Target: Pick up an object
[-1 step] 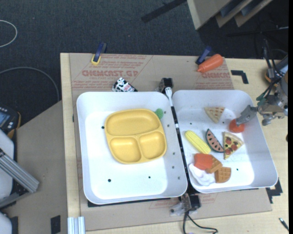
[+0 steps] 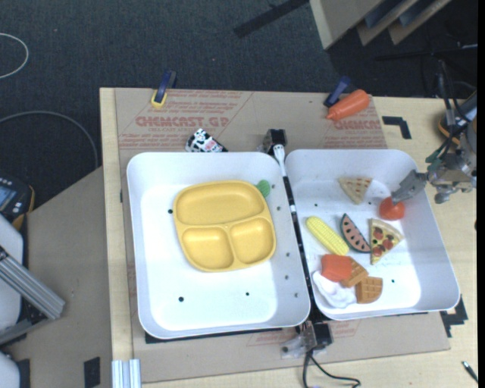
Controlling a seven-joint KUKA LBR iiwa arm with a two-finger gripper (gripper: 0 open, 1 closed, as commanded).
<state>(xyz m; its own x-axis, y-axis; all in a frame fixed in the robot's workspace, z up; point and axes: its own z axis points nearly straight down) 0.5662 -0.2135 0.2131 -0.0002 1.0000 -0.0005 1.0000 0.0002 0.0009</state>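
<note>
Two white bins sit on my worktop. In the right white bin (image 2: pixel 424 250), at about two o'clock, lies a small red round toy (image 2: pixel 392 208). My pincer (image 2: pixel 405 189) is right over it, touching. I cannot tell how wide it is. Next I must squeeze it, then lift gently.

I'm looking down on dark grey carpet floor (image 2: pixel 68 53) — a thin pale cable (image 2: pixel 15 53) loops across it at upper left. The tan cardboard-covered bench top (image 2: pixel 250 114) sits evenly lit — wooden furniture (image 2: pixel 371 19) at top.
</note>
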